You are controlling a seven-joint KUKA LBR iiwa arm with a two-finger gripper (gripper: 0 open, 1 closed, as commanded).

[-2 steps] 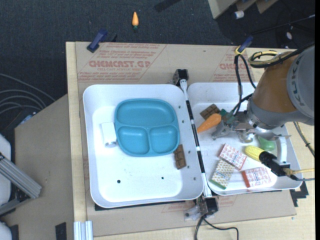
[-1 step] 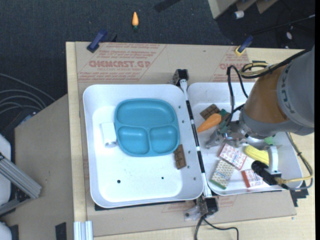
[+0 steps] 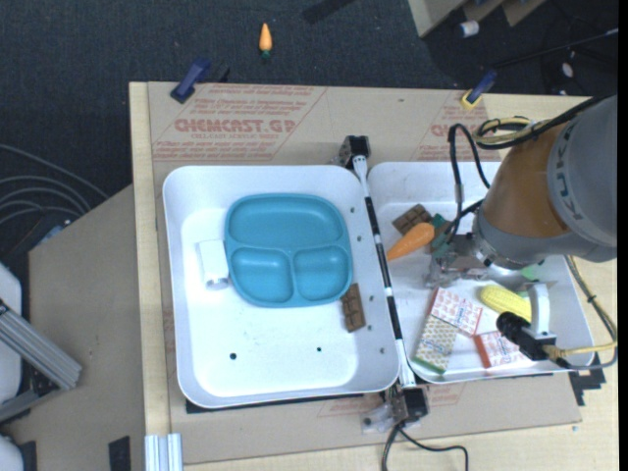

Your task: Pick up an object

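The brown sheet point(image 3: 294, 106) under the bins carries red print. Toward the upper left it reads "CHEMCAST GP", with lines of smaller red text around it that are too fine to read. A second copy of the print at the upper right is partly hidden by cables. A blue clamp point(image 3: 189, 81) grips the sheet's upper left corner and another point(image 3: 479, 88) its upper right. A small orange thing point(image 3: 265, 37) lies on the dark floor above the bench.

The gripper point(image 3: 449, 255) is low in the upper middle of the right bin point(image 3: 412, 186), at the end of the grey and orange arm point(image 3: 549, 199) that reaches in from the right. Whether it is open or closed cannot be told, and nothing can be seen held in it.

The left bin point(image 3: 275, 346) holds a blue divided plate point(image 3: 287, 246) in its upper half. A small white object point(image 3: 212, 261) touches the plate's left edge, and a brown bar point(image 3: 352, 309) lies at its lower right corner.

In the right bin, an orange carrot point(image 3: 410, 242) lies tilted just left of the gripper, its tip close to the gripper. A brown piece point(image 3: 411, 218) sits just above the carrot. Below the gripper lies a red-and-white checked packet point(image 3: 446, 327), its print unreadable. To the right of that are a yellow object point(image 3: 506, 300) and, lower down, a red and white packet point(image 3: 496, 349).
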